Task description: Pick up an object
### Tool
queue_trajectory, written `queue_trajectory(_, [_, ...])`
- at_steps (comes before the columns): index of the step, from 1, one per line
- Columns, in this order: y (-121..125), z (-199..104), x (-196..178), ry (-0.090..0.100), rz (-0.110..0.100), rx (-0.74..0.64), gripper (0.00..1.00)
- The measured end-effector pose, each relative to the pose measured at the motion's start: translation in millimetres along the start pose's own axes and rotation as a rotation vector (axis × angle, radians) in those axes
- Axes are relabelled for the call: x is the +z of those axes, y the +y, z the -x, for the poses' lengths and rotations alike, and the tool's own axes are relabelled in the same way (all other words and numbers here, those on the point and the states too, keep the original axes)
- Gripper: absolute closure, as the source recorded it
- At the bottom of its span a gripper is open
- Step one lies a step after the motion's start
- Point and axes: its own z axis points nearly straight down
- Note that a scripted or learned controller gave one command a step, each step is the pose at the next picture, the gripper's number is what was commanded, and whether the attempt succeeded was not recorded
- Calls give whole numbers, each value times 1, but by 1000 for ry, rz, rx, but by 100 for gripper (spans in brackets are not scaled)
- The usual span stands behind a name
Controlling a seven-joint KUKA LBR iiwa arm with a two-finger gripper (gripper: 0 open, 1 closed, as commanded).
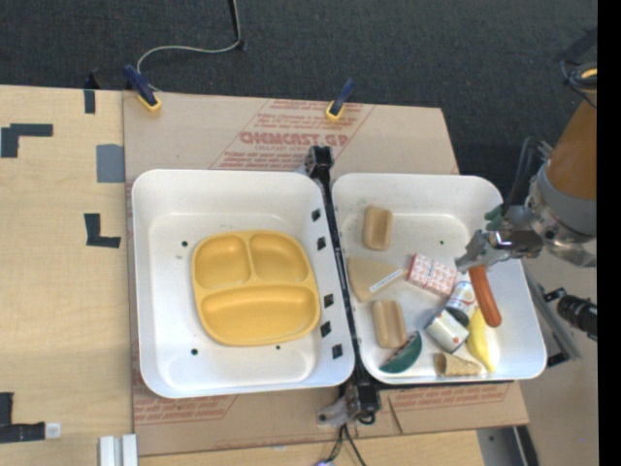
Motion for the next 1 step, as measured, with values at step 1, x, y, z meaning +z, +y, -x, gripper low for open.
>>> queue_trajectory(1, [7,-8,187,1,-3,2,0])
